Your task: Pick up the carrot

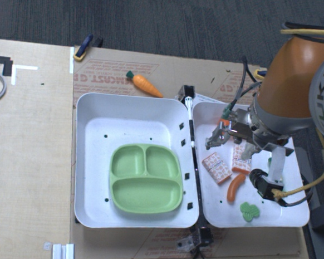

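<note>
Though hung low over the right bin (289,220), grips nothing that can be made out. Hard to say whether the hand (231,143) is released or clenched: too much cable and bracket clutter under the orange band, so cannot tell. Nothing seen held in it.

Look for the carrot (145,84) outside both bins, on the brown cardboard of the desk (14,159), just past the far rim of the left bin (88,148) and near that bin's far right corner. Not touching the rim, lying flat. Long axis on a slant: green top to the far left, orange tip to the near right, pointing roughly toward the gap between the bins.

From the hand, then: to the left and farther away, across the divide between the bins and well apart. Judging by that, calls for a lift out of the right bin, a sweep left and away, and a wrist turn to close across the slanted axis, not along it.

Beware the orange sausage (235,188) just near of the hand, similar in colour; beside it, possibly a wafer packet (216,167). Ignore the green divided plate (146,178) in the left bin.
</note>
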Available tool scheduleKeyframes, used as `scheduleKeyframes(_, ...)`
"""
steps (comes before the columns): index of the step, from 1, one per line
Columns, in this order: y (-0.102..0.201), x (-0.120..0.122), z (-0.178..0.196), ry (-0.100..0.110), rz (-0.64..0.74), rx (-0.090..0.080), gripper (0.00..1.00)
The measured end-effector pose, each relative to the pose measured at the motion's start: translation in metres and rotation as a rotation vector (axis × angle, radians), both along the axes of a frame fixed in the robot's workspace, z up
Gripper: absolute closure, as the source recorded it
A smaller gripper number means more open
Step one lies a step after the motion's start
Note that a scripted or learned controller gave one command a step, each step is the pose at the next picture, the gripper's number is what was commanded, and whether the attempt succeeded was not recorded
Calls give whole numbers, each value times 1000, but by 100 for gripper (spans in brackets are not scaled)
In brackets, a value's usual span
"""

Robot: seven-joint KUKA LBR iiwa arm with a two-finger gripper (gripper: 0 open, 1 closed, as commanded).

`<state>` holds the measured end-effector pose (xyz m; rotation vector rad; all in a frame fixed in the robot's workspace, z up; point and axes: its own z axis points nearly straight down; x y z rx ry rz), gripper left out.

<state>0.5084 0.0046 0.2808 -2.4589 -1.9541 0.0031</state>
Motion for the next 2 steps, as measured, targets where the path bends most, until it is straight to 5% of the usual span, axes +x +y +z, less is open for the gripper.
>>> scheduleKeyframes(1,-14,1,30,-3,218,-1,0)
scheduleKeyframes(2,-12,75,18,-2,207,-1,0)
